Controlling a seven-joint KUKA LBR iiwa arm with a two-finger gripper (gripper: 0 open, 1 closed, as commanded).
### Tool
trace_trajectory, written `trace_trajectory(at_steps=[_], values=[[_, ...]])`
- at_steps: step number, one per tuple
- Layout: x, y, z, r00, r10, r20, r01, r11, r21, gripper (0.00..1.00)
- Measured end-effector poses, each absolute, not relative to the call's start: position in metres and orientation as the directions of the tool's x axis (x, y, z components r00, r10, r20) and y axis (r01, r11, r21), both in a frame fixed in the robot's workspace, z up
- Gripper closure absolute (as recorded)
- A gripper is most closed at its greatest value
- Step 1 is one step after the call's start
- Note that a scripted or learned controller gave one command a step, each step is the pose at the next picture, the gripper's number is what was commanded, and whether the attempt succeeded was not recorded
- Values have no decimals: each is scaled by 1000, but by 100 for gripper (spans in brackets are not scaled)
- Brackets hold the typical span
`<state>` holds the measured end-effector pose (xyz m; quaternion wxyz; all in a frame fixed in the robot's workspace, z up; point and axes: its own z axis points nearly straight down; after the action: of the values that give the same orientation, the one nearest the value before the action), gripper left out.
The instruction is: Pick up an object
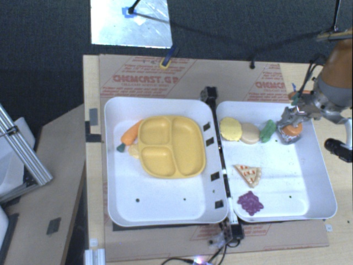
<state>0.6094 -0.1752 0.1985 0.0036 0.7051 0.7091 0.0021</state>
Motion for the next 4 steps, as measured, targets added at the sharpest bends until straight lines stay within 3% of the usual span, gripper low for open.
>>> trace_trajectory(at_steps=[1,4], values=[[611,-175,227,-5,1000,-1,1000,5,5,100],[549,-45,233,-9,1000,2,1000,9,1,100]])
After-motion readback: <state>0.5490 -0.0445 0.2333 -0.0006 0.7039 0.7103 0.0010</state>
